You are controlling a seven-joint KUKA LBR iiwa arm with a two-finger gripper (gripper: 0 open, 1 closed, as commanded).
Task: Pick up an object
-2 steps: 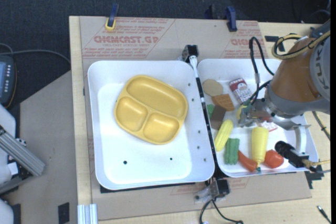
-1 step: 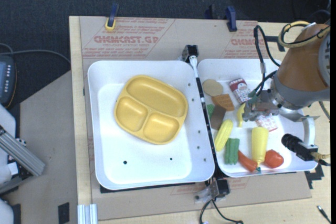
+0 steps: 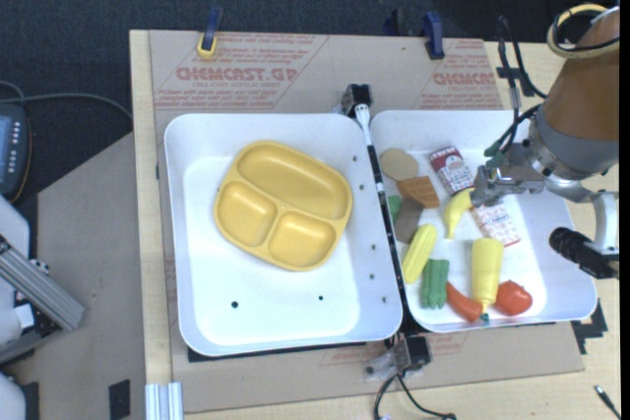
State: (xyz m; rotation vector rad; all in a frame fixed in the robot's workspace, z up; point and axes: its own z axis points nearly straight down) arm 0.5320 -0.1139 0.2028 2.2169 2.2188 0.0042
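The grey arm with its orange band comes in from the right of the frame, and its two-finger gripper (image 3: 489, 188) sits low over the right-hand shallow white bin (image 3: 561, 310), in the upper middle part of that bin. From this angle I cannot tell how far the fingers are spread or whether anything is between them, since the wrist hides much of them.

The candidates for picking lie crowded in that bin: a curved yellow plastic banana (image 3: 458, 210) just left of the gripper, a red-and-white printed packet (image 3: 452, 169) above it, a second flat red-and-white packet (image 3: 499, 225) just below the gripper, a yellow corn cob (image 3: 419, 251), a yellow squeeze bottle (image 3: 485, 270), a red tomato-like piece (image 3: 514, 297) and a green block (image 3: 434, 281). The left bin (image 3: 197, 310) holds a yellow three-compartment plastic tray (image 3: 283, 204).

To do this step well, the gripper should settle on one item alone, probably the banana or the lower packet, which are closest. The banana looks the safer choice: it has thickness to close across, whereas the flat packet may slide under the fingertips. Closing across the banana's narrow width, clear of the neighbouring packets, should avoid a double grab.
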